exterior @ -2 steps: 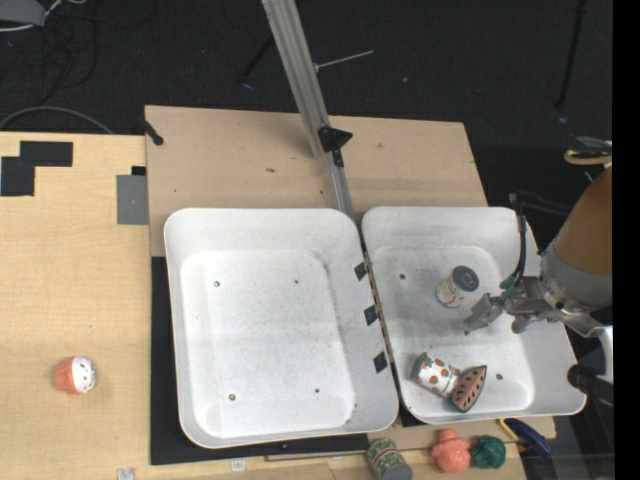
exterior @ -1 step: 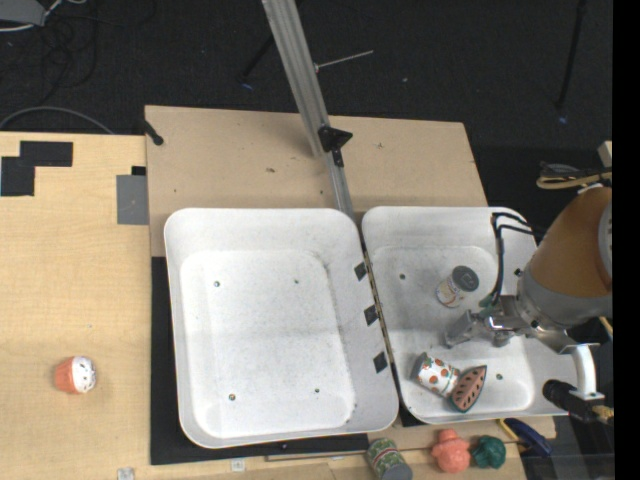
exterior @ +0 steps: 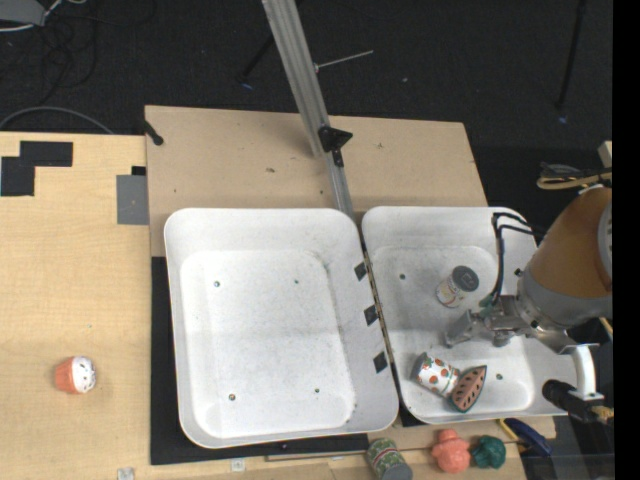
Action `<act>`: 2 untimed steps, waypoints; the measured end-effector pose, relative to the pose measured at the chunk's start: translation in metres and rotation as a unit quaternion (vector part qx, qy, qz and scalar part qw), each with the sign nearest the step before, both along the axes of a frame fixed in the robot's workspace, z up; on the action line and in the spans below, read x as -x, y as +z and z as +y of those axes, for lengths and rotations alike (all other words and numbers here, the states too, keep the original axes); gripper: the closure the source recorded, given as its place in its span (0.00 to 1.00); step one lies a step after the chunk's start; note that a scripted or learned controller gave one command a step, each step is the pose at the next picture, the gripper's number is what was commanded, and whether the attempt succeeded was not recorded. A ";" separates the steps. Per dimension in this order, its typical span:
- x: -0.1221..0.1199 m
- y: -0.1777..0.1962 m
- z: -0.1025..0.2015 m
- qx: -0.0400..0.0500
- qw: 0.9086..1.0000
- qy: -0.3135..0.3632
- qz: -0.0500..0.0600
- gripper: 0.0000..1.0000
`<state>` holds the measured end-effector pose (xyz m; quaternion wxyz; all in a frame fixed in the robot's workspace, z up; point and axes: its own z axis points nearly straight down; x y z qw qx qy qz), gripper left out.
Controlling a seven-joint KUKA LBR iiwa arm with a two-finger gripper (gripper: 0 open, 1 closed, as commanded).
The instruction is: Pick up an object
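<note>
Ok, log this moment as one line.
arm: over right white bin | gripper: low, beside small grey-capped jar | grasp: none seen | left white bin: untouched

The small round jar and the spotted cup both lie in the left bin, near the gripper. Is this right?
Not quite: the camera view shows the small round jar and the spotted cup in the right bin, near the gripper.

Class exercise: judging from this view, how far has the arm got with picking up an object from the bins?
Done: the gripper has reached into the right bin.
In hand: nothing seen between its fingers; it sits low between the small jar and the spotted cup, which lies beside the brown shell-like piece.
Left: closing on one object and lifting it clear.
</note>
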<state>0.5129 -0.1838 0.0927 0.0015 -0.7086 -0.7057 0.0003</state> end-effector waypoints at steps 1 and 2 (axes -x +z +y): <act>0.000 0.010 -0.001 0.000 1.000 -0.002 0.000 1.00; -0.007 0.058 -0.008 0.001 1.000 0.002 -0.002 1.00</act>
